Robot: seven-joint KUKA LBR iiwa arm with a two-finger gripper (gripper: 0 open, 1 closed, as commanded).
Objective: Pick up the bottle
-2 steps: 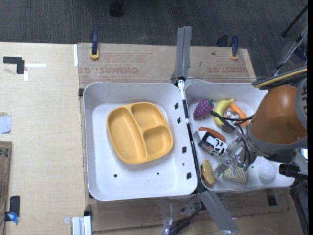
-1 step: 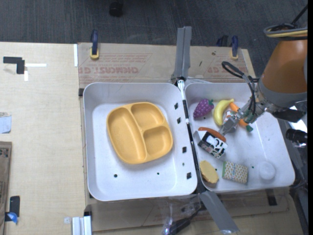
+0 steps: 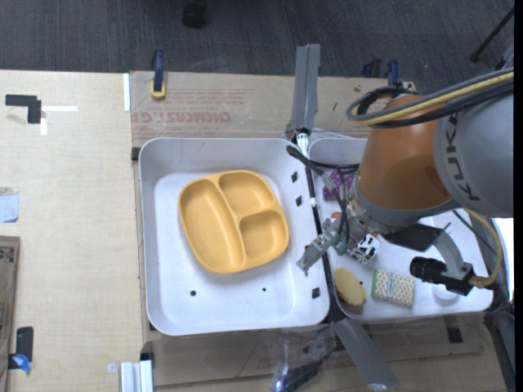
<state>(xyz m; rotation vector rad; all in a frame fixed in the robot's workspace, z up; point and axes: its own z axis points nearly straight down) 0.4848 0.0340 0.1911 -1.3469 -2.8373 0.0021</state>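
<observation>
A black bottle [image 3: 435, 271] lies on its side in the right bin [image 3: 482, 300], near that bin's front right. The arm's orange band and grey wrist hang over the middle of the right bin and hide much of it. My gripper [image 3: 325, 245] is low at the wall between the two bins, well left of the bottle and apart from it. Nothing shows held in it.
A yellow divided plate [image 3: 234, 220] lies in the left bin [image 3: 163, 292]. In the right bin sit a green-speckled white block [image 3: 394, 288], a tan rounded item [image 3: 350, 287], a small black-and-white cube [image 3: 365, 251] and something purple [image 3: 332, 188] beside the arm.
</observation>
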